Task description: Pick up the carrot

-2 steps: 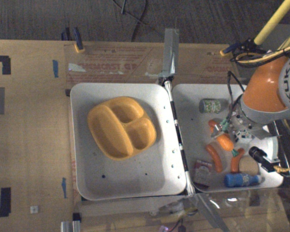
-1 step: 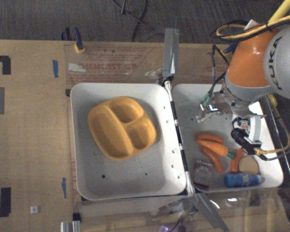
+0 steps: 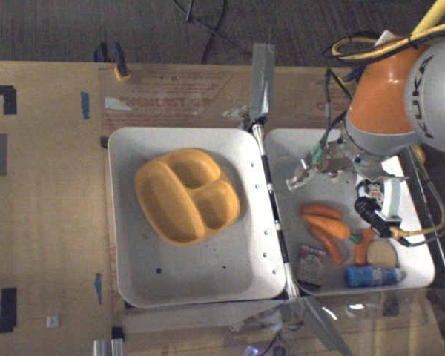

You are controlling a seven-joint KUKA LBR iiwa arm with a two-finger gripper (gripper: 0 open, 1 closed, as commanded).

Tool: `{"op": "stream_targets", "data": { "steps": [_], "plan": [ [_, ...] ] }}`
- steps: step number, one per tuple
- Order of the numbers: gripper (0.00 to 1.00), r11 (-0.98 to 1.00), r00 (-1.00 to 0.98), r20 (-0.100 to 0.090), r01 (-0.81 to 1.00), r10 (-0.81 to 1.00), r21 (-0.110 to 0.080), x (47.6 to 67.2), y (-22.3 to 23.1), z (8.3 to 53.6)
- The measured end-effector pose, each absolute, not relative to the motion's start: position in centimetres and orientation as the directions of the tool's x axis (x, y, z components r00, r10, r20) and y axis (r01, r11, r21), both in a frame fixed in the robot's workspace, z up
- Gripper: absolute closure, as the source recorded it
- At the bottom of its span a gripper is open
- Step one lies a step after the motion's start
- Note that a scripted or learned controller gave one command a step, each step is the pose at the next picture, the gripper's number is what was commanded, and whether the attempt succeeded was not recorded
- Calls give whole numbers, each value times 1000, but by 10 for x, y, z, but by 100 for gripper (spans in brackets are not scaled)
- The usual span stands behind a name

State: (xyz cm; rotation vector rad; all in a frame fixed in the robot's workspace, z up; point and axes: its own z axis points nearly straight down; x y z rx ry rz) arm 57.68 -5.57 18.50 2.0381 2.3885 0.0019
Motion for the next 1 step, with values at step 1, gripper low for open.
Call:
{"op": "stream_targets", "data": {
  "steps": [1],
  "plan": [
    [0, 179, -179, 0, 984, 984, 0, 528, -98, 128]
  ]
}}
